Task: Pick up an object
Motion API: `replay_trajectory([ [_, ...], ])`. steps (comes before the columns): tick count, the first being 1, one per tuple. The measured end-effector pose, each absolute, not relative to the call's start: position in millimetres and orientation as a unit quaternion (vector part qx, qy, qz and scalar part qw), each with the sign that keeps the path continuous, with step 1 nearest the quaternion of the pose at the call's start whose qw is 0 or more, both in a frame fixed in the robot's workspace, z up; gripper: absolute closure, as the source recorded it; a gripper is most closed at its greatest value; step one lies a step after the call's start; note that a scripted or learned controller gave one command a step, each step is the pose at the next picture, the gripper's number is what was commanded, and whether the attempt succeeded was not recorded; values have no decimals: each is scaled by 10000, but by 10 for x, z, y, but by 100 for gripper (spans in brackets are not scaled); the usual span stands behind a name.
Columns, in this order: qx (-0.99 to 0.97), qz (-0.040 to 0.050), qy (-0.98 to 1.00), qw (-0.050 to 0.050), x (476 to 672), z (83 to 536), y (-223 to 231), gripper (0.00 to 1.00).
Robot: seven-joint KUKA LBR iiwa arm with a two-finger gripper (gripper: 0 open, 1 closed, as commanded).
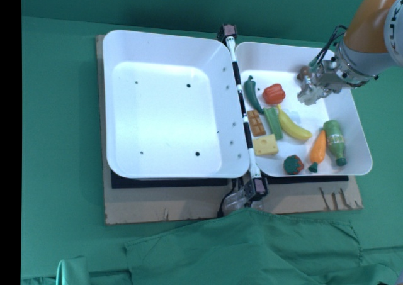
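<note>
The right bin (352, 126) holds several toy foods: a dark green chili (252, 94), a red pepper (273, 94), a waffle piece (255, 122), a cucumber stick (273, 122), a banana (293, 126), a cheese wedge (266, 146), a strawberry (293, 164), a carrot (317, 147) and a green bottle (335, 141). My gripper (310, 94) hangs over the upper right part of this bin, right of the red pepper and above the banana. A small brown item (303, 74) sits just beside the gripper body.
The left bin (119, 89) lies next to the right one, joined by a striped divider (239, 98). Both rest on a cardboard sheet (157, 205). Green cloth folds (252, 246) lie along the front edge.
</note>
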State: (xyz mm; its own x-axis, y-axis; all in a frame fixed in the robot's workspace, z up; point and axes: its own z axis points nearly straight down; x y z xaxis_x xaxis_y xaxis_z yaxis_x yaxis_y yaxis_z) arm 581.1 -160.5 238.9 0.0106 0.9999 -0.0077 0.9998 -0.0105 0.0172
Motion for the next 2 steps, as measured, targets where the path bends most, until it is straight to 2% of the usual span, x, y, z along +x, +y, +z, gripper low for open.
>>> replay_trajectory([
  [1,7072,39,7069,86,6403,3312,-1713,100],
  [2,7089,15,7053,33,5962,3634,-1809,100],
])
